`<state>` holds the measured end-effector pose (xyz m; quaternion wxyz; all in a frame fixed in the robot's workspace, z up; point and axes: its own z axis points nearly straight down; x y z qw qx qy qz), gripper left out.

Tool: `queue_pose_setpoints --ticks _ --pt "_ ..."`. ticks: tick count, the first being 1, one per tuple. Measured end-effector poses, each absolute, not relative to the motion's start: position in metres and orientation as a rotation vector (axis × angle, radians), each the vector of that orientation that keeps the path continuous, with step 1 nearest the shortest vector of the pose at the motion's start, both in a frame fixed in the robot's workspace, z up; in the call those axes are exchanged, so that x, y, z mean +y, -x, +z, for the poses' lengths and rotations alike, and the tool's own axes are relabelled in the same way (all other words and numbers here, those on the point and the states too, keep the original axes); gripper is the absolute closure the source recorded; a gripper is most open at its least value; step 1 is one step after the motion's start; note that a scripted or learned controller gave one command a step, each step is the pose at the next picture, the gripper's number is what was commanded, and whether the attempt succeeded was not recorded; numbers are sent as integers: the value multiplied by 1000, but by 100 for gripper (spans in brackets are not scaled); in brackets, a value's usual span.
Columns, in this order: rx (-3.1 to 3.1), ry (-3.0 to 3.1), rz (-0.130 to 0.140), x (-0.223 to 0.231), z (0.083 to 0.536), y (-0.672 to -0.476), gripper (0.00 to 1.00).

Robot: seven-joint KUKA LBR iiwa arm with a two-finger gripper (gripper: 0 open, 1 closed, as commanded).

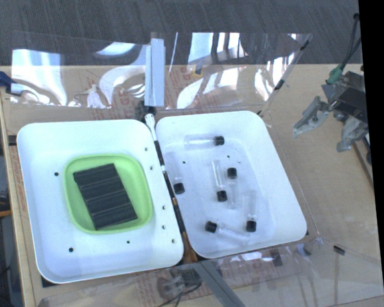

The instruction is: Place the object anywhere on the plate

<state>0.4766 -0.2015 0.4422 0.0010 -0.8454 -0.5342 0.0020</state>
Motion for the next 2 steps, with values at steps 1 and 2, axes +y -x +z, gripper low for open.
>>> queue_pose_setpoints --ticks 1,2 --pt "-1616 2693 5 -201 442 -477 0" --pt "-1542 2737 3 -204 442 -476 0"
